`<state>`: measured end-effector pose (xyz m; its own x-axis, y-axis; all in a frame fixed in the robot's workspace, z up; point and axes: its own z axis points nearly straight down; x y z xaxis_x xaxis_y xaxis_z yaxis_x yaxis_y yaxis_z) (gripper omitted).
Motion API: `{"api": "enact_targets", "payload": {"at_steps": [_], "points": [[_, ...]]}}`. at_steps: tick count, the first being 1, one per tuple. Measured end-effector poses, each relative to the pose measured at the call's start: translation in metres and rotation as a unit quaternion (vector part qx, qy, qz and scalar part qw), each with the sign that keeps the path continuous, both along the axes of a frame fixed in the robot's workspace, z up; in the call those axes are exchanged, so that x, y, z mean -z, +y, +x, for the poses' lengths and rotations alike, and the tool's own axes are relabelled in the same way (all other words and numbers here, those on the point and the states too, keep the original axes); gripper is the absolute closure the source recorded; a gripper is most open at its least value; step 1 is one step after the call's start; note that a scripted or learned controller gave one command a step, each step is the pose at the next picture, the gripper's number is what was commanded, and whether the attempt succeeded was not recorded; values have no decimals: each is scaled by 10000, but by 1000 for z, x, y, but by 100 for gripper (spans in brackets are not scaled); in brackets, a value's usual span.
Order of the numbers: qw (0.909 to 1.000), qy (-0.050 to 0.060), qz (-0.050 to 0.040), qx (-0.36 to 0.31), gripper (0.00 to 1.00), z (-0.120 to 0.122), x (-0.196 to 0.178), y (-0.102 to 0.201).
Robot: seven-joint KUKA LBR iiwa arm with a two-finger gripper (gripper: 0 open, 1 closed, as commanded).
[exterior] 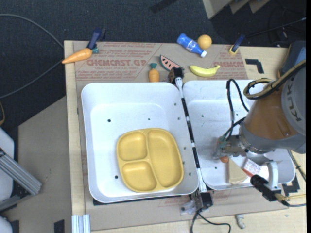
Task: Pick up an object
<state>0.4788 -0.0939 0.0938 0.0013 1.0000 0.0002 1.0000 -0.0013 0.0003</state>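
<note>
I am low in the right bin (214, 98), reaching in from three o'clock, my wrist and orange band covering most of what lies under me. My fingers (222, 152) point toward nine o'clock near the bin floor; whether they are spread or closed I cannot tell, since my own body hides them.

The things I could take lie at about five o'clock from my tips: a tan block (236, 173) on the bin floor, a white and red packet (251, 167) just beside it, and a small orange-red scrap (224, 159) almost under my tips. Nothing is visibly between my tips.

I judge the risks to be these. I may close on bare bin floor, because the block sits off to one side of my tips. The packet touches the block, so I might drag both or nudge them against the bin wall. The yellow divided tray (149, 159) in the left bin (97, 98) is well apart.
</note>
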Motion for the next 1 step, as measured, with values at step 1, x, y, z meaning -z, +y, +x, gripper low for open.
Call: {"api": "enact_targets", "payload": {"at_steps": [1], "points": [[10000,0,0,-10,100,1,-91,24]]}}
